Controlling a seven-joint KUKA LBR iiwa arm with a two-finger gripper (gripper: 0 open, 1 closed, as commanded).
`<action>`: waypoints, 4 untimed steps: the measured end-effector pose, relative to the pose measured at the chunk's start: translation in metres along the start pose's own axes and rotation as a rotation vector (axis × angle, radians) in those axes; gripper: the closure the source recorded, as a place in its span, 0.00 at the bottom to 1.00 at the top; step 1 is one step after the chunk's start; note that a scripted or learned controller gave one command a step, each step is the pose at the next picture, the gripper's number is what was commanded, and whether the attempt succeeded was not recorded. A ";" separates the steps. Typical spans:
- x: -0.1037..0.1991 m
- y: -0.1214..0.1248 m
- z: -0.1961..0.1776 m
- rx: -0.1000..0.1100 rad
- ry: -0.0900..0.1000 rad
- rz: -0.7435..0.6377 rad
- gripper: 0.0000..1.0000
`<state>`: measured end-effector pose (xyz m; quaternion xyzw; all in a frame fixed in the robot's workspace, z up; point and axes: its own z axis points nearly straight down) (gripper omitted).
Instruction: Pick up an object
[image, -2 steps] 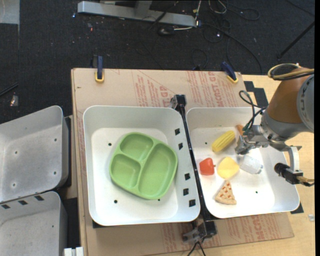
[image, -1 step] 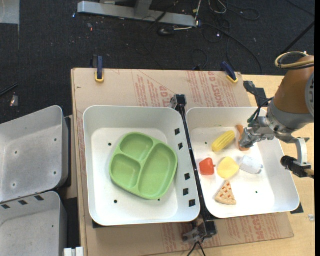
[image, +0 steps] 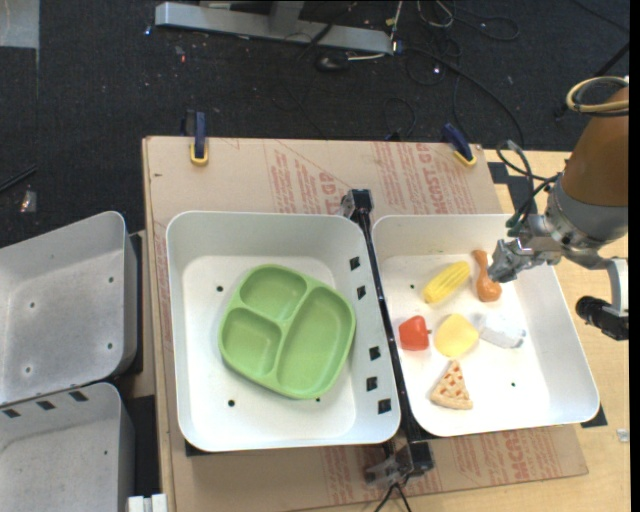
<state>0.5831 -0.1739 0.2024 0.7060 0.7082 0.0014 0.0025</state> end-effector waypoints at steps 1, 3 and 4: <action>0.000 0.001 -0.027 0.002 0.000 0.000 1.00; 0.100 -0.033 -0.027 0.008 0.003 -0.002 1.00; 0.158 -0.055 -0.023 0.009 0.004 -0.005 1.00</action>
